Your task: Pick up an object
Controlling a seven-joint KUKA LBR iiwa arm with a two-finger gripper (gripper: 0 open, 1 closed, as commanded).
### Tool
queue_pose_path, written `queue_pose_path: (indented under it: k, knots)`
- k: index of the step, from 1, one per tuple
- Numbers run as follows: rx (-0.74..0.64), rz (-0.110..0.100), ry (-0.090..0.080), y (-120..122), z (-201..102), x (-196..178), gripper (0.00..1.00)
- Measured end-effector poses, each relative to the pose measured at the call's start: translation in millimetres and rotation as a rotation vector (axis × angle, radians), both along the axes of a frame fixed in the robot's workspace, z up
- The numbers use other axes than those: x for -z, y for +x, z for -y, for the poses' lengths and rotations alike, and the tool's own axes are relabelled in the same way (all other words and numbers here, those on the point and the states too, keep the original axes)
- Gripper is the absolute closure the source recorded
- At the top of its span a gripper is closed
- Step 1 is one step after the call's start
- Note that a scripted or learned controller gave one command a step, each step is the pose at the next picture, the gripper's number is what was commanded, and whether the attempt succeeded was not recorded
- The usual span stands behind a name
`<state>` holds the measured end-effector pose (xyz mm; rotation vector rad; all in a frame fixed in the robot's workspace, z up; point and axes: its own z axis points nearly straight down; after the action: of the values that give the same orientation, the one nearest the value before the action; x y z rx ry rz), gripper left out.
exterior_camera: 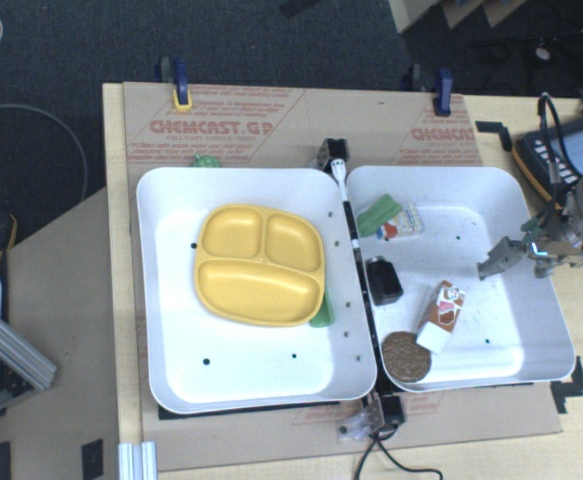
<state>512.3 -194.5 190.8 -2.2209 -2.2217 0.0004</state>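
Nearest the viewer, at the front rim of the right-hand shallow white plastic bin, lay a round brown speckled disc. Just beside it, up and to the right, a small brown-and-white wrapped packet lay at a tilt, its white end almost touching the disc. Further in, against the divider between the bins, sat a small black block-shaped object, apart from the packet. Beyond that, near the rear of the same bin, lay a green-and-clear crinkled plastic packet with a red mark.

The left-hand shallow white plastic bin held a yellow three-compartment plastic tray, resting flat near the bin's middle. A green item showed from under the tray's right edge; its form could not be made out.

The grey two-finger gripper hung over the right side of the right bin, well apart from every object there. Nothing was seen between its fingers. Whether they were spread or pressed together could not be told from this angle.

Both bins sat on a brown cardboard sheet clamped at its far edge.
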Motion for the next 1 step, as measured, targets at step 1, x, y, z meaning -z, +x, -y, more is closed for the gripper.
queue_pose_path:
  k: [1]
  knots:
    - [-0.003, 0.017, -0.005, -32.6, -22.5, -223.8, 0.00]
